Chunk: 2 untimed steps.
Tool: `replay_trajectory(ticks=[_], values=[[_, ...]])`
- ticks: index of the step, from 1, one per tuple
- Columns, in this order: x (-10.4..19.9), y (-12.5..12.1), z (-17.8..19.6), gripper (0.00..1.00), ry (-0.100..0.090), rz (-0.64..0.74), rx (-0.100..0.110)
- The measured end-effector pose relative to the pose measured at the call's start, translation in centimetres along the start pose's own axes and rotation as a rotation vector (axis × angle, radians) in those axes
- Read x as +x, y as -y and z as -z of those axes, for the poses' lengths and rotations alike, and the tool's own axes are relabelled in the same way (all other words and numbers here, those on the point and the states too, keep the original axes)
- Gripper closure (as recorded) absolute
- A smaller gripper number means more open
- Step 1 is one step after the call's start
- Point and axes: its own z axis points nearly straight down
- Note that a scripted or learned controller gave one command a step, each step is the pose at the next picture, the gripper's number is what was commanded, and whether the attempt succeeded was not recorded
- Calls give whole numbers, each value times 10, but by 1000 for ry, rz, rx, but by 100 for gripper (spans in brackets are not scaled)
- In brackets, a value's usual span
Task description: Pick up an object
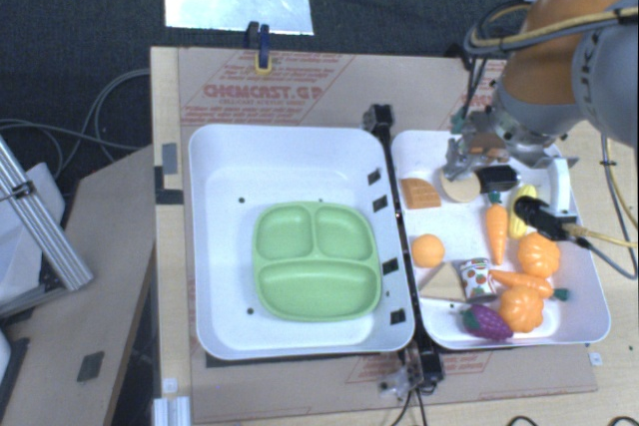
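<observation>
The gripper point(461, 165) hangs over the far end of the right bin point(589, 319), just above a pale round item point(461, 187) that lies beside the toast slice point(420, 194). Whether it touches that item cannot be told, and the view is too poor to tell how it is set for grasping.

Relative to the toast slice: an orange ball point(427, 249) lies nearer the camera. A long carrot point(496, 230) lies to the right. A small printed box point(476, 278) and a purple grape bunch point(483, 320) lie nearer still. Two orange pumpkin-like pieces point(537, 254) sit right of the carrot, with what may be a yellow piece point(520, 214) close by.

The left bin point(215, 165) holds a green divided plate point(317, 260). Both bins rest on the counter point(270, 90).
</observation>
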Motion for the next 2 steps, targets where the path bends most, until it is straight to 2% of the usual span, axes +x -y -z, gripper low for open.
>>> replay_trajectory(ticks=[1, 2], values=[[11, 20, 21, 100, 0, 0, -3], [7, 12, 0, 100, 2, -5, -2]])
